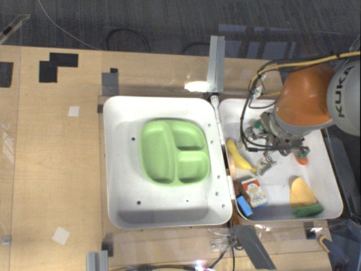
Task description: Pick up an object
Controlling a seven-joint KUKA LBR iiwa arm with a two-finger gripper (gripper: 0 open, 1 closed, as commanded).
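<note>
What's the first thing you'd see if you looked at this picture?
Probably the big green tray with its compartments, lying in the middle of the left bin. Next, the arm's bright orange band, hanging over the right bin. Under it lie small toys: a banana by the left wall, a little carton and a yellow wedge nearer the front.
</note>
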